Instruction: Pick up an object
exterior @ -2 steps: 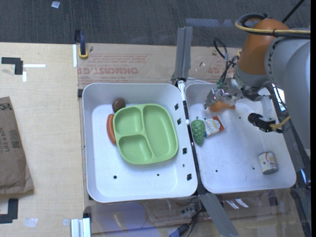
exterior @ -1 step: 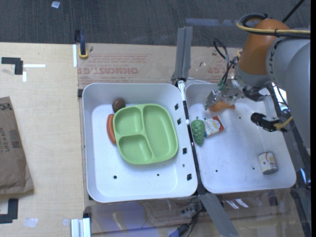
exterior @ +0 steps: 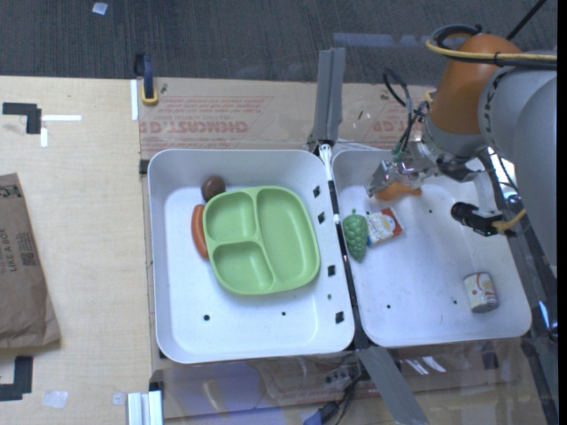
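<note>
In the camera view I see the tool (exterior: 390, 181) low in the far left corner of the right bin (exterior: 425, 268), with the grey arm (exterior: 523, 122) and its orange band reaching in from the right. An orange thing (exterior: 406, 188) shows right at the tool's tip, touching it or just under it; most of it is hidden. I cannot tell whether the tool is wide, narrow or gripping that orange thing.

Just in front of the tool and a little to its left lies a small red and white packet (exterior: 384, 226), and touching the packet on its left is a bumpy green vegetable (exterior: 355, 235) against the bin's left wall. A small can (exterior: 480, 291) lies on its side well apart from the tool, toward the near right corner.

To the tool's left, across the divider, the left bin (exterior: 257, 330) holds a green divided plate (exterior: 262, 237). A brown round thing (exterior: 213, 187) sits at the plate's far left edge, and an orange-red sausage shape (exterior: 198, 228) lies partly under the plate's left rim. Far to the left, a brown paper bag (exterior: 22, 264) rests on the tabletop (exterior: 89, 193).
</note>
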Robot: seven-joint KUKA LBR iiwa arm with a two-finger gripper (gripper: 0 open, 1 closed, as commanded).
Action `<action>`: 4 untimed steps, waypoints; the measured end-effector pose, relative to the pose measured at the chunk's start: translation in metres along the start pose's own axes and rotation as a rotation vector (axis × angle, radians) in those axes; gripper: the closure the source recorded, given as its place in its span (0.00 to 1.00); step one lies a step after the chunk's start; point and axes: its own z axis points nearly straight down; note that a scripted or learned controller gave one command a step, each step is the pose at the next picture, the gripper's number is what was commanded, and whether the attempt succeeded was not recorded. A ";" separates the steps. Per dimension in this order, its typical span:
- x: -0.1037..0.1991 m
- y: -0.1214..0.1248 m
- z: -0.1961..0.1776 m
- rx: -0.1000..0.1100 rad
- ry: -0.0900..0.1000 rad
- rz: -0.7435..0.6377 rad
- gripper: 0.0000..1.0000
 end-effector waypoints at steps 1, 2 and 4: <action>0.001 0.000 0.000 -0.001 0.000 0.022 0.00; 0.000 0.000 0.000 0.000 0.001 0.010 0.00; 0.010 -0.014 0.001 0.022 0.006 0.210 1.00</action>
